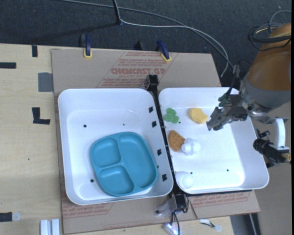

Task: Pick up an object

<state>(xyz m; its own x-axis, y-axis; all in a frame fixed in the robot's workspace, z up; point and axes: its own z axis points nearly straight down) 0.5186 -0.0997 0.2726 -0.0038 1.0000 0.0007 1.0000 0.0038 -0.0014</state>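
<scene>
Overhead, the grey arm (266, 77) reaches across the right bin (235, 180), while the left bin (78, 106) holds a blue divided plate (123, 163). Gripper (214, 125) hangs just right of a yellow piece (198, 115); whether its fingers are apart is unclear. Nearby lie a brown cookie (175, 140), a white lump (190, 146) touching it, a green piece (171, 115) and a white cup (185, 180).
</scene>
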